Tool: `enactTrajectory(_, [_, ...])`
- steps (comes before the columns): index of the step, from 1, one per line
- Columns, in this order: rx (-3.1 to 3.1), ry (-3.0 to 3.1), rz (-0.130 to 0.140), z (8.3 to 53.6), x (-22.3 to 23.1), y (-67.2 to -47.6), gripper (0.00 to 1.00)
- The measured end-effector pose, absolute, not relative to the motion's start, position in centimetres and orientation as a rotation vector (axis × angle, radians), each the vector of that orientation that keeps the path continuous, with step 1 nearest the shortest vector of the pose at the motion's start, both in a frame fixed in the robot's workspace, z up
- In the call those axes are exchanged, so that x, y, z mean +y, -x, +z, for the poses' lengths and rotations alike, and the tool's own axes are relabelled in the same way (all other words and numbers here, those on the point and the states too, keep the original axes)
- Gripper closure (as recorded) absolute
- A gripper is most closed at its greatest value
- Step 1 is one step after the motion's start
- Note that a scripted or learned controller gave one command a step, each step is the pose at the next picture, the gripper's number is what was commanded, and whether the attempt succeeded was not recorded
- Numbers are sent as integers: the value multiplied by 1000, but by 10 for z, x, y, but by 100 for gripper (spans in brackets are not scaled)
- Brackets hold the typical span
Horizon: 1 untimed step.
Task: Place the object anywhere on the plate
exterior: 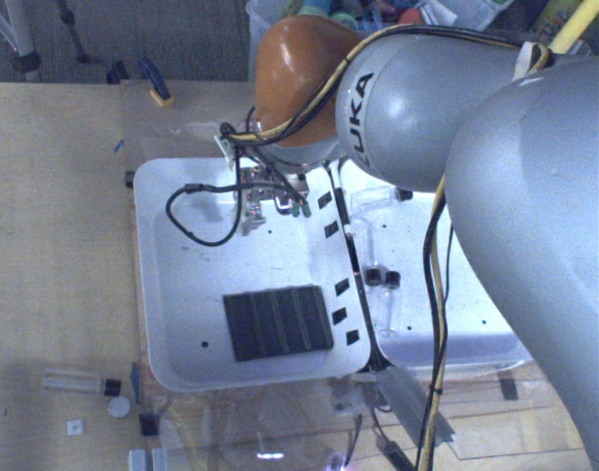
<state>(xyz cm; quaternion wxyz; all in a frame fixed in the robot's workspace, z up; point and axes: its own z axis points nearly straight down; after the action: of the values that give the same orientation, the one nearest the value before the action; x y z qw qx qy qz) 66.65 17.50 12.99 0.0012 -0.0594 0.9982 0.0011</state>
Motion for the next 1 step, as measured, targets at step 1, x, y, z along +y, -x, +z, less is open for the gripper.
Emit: enactTrajectory(1, [3129,190,5,200,227,-667,100])
